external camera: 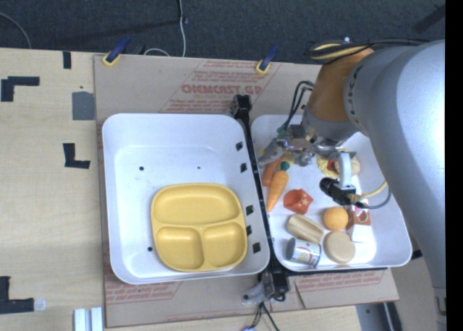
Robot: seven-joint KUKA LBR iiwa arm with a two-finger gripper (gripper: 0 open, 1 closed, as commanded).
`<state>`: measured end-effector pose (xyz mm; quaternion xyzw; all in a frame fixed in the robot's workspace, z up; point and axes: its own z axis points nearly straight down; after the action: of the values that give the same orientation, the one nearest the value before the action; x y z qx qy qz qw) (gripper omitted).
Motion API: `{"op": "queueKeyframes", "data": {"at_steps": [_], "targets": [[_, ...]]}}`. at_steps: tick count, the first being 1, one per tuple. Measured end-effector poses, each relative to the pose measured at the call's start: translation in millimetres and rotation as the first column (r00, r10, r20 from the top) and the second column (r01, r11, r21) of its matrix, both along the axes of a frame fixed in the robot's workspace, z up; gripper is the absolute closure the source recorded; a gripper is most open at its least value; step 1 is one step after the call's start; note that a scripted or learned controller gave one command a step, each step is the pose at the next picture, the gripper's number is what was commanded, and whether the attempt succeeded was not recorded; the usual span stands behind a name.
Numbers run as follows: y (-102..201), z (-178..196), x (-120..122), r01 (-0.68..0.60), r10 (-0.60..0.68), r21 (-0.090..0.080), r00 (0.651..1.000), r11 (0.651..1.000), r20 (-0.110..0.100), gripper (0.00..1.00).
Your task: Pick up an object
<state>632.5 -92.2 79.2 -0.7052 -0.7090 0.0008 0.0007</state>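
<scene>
My gripper (287,152) is low in the right bin (396,244), near its back left corner. Just below it lies an orange carrot (275,186) with its green top (283,166) pointing up toward the gripper. Whether the gripper touches the carrot is unclear. Further forward in the same bin lie a red piece (298,201), an orange ball (334,218), a tan cylinder (304,228), a small can (306,253), a pale round disc (339,247) and a white block (360,233).
The left bin (126,156) holds a yellow divided plate (198,224) toward its front. The wall (252,178) between the two bins runs close beside the carrot. The grey arm (412,127) covers the right bin's back right part.
</scene>
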Motion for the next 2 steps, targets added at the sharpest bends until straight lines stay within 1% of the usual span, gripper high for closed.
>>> {"op": "queueKeyframes", "data": {"at_steps": [1, 2], "targets": [[-9.5, 4.8, 3.3, 0.004, -0.004, 0.000, 1.000, 1.000, 0.001, 0.00], [-8.6, 14.9, 3.2, 0.003, -0.003, 0.001, 1.000, 1.000, 0.000, 1.00]]}}
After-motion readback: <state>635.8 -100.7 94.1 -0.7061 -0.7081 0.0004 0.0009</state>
